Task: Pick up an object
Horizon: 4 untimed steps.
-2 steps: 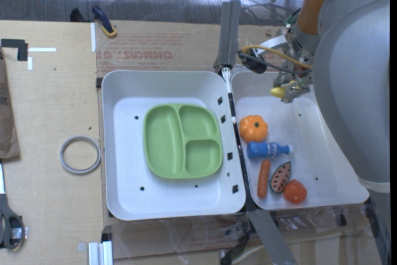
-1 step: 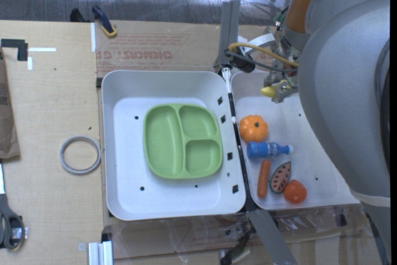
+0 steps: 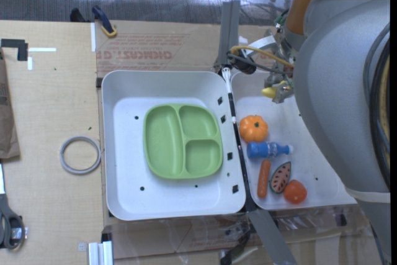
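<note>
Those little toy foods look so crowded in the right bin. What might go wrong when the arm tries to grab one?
1. The carrot, melon slice and tomato lie tight together, so the fingers might nudge or catch a neighbour.
2. The bottle lies on its side just below the pumpkin and may roll away.
3. The gripper sits near the right bin's top corner, by a small yellow thing, and could bump it or the wall.

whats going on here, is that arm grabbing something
A grey KUKA arm reaches in over the right bin, near its far corner. The toys there lie loose: a small orange pumpkin, a blue bottle, a carrot, a watermelon slice and a tomato. Something yellow sits by the wrist; whether it is gripped is unclear. The left bin holds a green divided plate.
</note>
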Motion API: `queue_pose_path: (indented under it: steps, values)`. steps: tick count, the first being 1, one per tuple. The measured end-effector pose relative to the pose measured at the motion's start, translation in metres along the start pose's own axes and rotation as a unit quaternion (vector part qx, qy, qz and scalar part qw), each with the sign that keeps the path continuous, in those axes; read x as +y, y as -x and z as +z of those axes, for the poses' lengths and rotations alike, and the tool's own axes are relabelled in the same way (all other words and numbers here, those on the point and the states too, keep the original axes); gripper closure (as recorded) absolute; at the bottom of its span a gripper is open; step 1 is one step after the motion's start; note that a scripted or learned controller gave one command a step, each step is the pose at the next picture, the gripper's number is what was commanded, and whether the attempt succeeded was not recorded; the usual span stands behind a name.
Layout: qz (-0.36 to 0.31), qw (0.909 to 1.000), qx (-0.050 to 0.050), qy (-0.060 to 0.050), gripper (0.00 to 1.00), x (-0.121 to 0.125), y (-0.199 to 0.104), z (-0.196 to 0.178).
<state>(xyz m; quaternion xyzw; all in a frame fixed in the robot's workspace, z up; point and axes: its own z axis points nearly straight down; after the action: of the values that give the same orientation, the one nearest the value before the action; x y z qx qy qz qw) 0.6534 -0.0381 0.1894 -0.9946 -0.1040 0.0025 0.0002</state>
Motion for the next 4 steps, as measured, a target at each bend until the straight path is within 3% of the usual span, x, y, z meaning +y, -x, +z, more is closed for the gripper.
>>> queue_pose_path:
  steps: [1,2,3,4]
  values:
    - [0.0,1.0,0.001,0.0,1.0,-0.036,0.003,-0.031]
    - [-0.003,1.0,-0.001,0.0,1.0,-0.002,0.018,-0.014]
    - [-0.004,1.0,0.0,0.0,1.0,-0.022,-0.003,0.0]
    - [0.006,1.0,0.0,0.0,1.0,-0.059,0.006,-0.029]
